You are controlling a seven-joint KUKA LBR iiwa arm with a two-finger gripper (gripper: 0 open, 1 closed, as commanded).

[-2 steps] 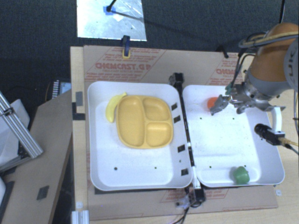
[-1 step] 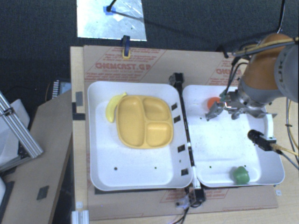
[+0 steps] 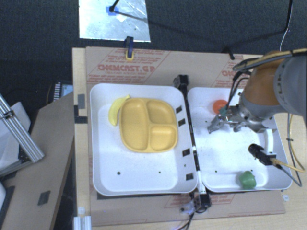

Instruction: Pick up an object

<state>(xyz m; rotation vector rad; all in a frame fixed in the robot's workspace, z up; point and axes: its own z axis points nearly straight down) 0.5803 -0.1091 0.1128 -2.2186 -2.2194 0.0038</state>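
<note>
My gripper (image 3: 215, 125) hangs over the upper middle of the right bin (image 3: 225, 171), its grey fingers pointing left with nothing visibly between them. An orange round object (image 3: 219, 105) lies just above it near the bin's far wall, partly hidden by the wrist. A green round object (image 3: 247, 179) rests near the right bin's front edge. In the left bin (image 3: 103, 171) sits a yellow divided plate (image 3: 146, 124), with a yellow banana (image 3: 115, 110) tucked against its upper left side.
The grey arm with its orange band (image 3: 261, 87) covers the right bin's upper right part. A black divider (image 3: 189, 133) runs between the bins. The bins sit on a cardboard sheet (image 3: 144, 66).
</note>
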